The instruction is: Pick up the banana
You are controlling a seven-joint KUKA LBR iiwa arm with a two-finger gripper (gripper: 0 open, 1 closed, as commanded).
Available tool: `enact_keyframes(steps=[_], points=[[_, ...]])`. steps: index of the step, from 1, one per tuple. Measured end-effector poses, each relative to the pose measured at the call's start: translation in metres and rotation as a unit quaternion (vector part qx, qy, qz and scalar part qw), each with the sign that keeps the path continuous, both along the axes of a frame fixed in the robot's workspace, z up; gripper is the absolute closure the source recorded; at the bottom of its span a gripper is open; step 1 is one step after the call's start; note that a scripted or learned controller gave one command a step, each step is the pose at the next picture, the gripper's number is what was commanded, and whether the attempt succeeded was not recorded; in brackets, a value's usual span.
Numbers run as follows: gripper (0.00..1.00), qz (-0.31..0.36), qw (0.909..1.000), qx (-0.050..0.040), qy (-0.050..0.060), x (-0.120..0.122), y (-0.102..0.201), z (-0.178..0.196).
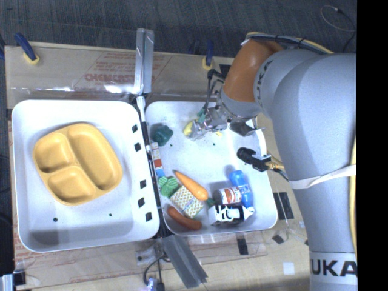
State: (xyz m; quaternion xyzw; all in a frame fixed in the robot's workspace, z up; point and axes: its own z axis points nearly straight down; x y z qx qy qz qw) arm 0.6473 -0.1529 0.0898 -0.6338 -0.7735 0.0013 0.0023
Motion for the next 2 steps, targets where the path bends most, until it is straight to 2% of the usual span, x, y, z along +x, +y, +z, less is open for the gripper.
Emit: enact_keyframes(steps=[1, 2], points=[[1.00, -0.083, 0.9965, -0.0006, -0.001, -0.004, 0.076, 0.101], [1.00, -0.171, 0.9853, -0.0012, 0.002, -0.089, 0.051, 0.040]])
